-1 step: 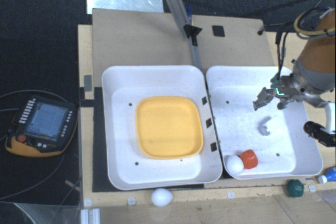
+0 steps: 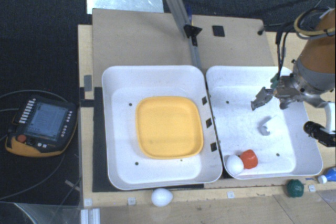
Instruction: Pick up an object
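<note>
While the grey arm [image 2: 315, 68] reaches in from the right, its two-finger gripper [image 2: 272, 99] hangs with fingers spread over the right white bin [image 2: 231, 81], above a small curved grey plastic piece [image 2: 265, 126].

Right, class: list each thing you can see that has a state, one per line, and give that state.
Tool: above the right bin, nothing between its fingers.
Yellow plate: lying flat in the left bin.
Orange cup: on its side in the right bin, touching the white ball.
White ball: resting at the right bin's near edge.
White egg: on the bench outside the bins.
Small grey piece: lying in the right bin.
</note>
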### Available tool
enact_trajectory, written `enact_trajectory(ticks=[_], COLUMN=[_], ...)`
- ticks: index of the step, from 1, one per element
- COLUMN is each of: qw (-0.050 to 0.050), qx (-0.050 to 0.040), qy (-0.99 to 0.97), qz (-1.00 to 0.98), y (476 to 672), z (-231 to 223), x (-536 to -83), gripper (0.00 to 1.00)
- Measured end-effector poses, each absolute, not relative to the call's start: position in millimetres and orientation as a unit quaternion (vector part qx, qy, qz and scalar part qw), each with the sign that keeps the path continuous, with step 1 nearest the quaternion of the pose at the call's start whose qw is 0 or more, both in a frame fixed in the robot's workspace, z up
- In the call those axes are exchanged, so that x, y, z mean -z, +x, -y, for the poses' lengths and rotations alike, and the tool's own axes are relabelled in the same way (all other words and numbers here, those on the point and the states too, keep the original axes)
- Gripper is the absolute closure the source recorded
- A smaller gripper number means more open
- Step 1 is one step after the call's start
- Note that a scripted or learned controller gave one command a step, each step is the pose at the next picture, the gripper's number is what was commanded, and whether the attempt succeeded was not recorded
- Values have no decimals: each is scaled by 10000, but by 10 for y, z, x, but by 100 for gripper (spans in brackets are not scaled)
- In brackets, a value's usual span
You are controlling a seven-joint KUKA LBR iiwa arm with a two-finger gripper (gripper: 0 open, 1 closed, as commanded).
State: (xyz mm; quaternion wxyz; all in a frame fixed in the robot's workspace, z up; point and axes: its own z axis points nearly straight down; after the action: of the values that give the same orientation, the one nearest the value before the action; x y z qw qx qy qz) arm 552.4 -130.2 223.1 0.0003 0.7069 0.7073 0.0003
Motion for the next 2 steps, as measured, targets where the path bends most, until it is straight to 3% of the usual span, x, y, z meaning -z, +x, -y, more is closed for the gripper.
enact_trajectory(ticks=[2], qw=[-16], qx=[12], qy=[7071], qz=[-7071], y=[5571], z=[1300], x=[-1171], gripper=[0])
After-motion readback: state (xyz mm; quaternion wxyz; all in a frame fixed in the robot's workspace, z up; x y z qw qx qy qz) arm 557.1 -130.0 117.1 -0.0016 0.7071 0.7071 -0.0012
